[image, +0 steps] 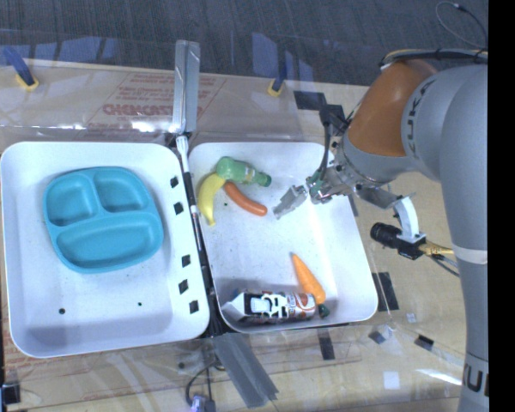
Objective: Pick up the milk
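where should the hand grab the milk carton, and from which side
Probably across the milk carton's narrow middle, coming from above. It lies on its side along the right bin's near wall, a carrot touching its right end, so side approaches look blocked.

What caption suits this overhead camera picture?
Grey arm's gripper hovers in the right white bin, far from the lying black-and-white milk carton.

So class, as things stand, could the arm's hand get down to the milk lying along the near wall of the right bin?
Probably yes. The hand hovers over the same bin, and the milk lies uncovered from above. The carrot beside it and the near wall could crowd the grasp.
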Controlling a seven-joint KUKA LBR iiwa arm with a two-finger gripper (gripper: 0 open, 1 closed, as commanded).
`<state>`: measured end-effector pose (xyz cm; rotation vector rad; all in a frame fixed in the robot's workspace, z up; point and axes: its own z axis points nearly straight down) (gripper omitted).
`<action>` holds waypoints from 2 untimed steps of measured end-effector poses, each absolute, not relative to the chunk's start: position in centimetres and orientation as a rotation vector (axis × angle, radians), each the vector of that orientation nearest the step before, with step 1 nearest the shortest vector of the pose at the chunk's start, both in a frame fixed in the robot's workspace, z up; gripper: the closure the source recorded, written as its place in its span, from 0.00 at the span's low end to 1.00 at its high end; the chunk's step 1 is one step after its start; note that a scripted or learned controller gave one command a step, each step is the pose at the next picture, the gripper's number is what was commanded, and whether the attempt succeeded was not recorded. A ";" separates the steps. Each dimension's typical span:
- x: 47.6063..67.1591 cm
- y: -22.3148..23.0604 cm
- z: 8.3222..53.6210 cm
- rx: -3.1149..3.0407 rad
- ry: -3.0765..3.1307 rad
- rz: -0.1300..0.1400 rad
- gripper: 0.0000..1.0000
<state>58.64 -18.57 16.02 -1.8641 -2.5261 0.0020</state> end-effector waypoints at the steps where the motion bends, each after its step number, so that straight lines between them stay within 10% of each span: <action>1: 56.4 -12.0 9.1 -1.545 -2.731 0.001 0.00; 2: 63.9 -13.1 9.2 -1.531 -2.740 0.001 0.00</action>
